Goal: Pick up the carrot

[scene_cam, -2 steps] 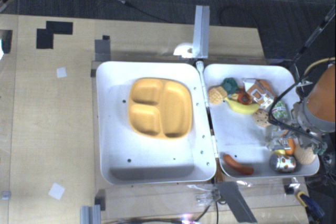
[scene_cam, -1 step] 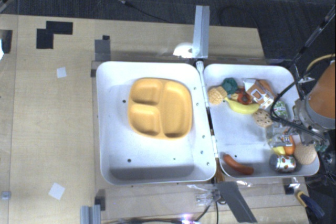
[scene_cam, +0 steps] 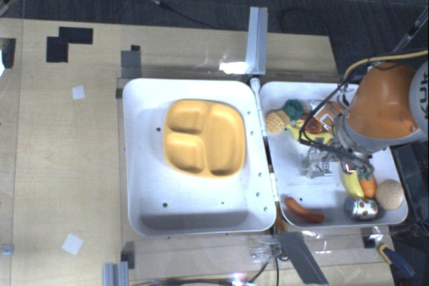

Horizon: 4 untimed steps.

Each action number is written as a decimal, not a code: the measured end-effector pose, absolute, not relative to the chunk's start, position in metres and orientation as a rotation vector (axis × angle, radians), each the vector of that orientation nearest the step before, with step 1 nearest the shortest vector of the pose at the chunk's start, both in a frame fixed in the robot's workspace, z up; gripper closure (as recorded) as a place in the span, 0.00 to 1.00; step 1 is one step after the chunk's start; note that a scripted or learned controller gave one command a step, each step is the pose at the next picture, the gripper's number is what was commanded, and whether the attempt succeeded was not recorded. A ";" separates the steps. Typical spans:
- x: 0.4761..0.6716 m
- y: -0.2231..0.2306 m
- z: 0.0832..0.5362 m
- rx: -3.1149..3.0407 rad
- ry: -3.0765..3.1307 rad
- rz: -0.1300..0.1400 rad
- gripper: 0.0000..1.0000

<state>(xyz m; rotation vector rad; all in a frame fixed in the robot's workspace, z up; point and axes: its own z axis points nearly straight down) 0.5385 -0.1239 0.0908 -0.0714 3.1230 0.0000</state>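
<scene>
The carrot [scene_cam: 366, 184] is showing as a short orange piece with a small green top, lying in the right bin [scene_cam: 295, 164] toward its near right side. It is sitting just beside a yellow banana [scene_cam: 351, 183] on its left, with a round tan ball-like item [scene_cam: 390, 194] just to its right and a shiny metallic object [scene_cam: 362, 209] just below it. Part of the carrot is being covered by the arm's wrist above it, so its full length is not visible.

The arm [scene_cam: 385, 107], with its orange band, is reaching in over the right bin from the right. The gripper [scene_cam: 320, 163] is hanging over the bare white floor of that bin, left of the banana and carrot. Its metal parts are blurring together from this angle, so I cannot tell whether it is released or clenched; nothing is visibly sitting in it.

The right bin is also holding a yellow corn cob [scene_cam: 276, 121] near its upper left, a dark green toy item [scene_cam: 293, 108] just beside the corn, a yellow piece [scene_cam: 315, 138] partly under the cables, and a reddish-brown sausage [scene_cam: 303, 209] lying near the front edge.

The left bin [scene_cam: 144, 144] is holding a yellow-orange divided plate [scene_cam: 204, 137] with three compartments, lying flat toward the bin's far middle. The two bins are sitting side by side on the wooden bench [scene_cam: 60, 164], touching along a shared metal divider.
</scene>
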 end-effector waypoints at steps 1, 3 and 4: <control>0.511 -0.165 0.091 -0.294 3.108 -0.009 1.00; 0.502 -0.206 0.090 -1.161 2.904 -0.012 1.00; 0.506 -0.204 0.103 -1.159 2.895 -0.019 1.00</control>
